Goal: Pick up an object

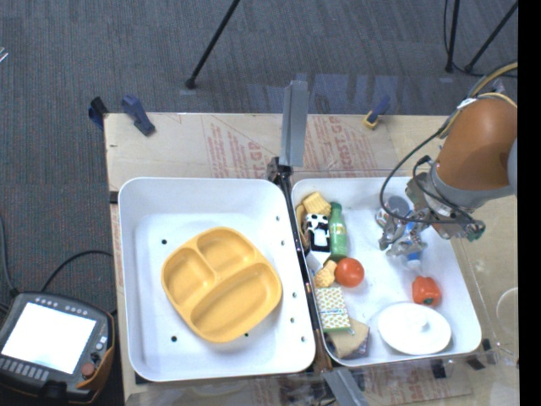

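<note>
Gripper (399, 239) low near right bin's (470, 299) far-right side, finger state unclear; risk: closing on nothing, pepper (427, 290) untouched.

A dark grey carpet (101, 41) covers the floor, ribbed in fine lines. On it, far from the camera, stand thin black stand legs (218, 30), one slanting down to a foot near the middle, and more legs (456, 24) at the far right. The table (211, 142) has a pale wooden top printed with faded red lettering. A blue clamp (137, 114) grips its far left corner; a small yellow and blue clamp (376, 112) sits on the far edge to the right. A grey upright post (295, 125) rises at the middle. On the floor, near left, lies a pendant (52, 342) with a bright white screen, its black cable (59, 269) curling toward the table. The light is even and soft.
</note>
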Motion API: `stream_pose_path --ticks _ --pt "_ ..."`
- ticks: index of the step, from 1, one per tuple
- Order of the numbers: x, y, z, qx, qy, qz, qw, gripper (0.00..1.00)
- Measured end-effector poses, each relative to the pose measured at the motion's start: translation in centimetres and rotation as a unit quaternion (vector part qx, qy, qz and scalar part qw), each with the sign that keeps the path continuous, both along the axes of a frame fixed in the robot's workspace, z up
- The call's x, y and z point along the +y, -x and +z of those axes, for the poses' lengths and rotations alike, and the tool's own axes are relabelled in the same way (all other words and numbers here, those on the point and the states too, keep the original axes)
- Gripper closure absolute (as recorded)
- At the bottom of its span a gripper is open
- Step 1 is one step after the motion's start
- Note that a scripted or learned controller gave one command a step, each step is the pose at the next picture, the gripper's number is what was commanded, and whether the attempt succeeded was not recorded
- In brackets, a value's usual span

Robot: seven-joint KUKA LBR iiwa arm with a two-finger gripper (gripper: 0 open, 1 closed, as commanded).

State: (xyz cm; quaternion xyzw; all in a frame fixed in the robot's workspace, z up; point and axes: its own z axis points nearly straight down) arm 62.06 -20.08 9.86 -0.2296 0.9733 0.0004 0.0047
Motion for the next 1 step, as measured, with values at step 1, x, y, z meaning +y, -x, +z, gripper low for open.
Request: stream_pose_path --ticks 1 --pt "0.01 0.03 -0.06 0.0 -0.0003 0.0 1.0 0.0"
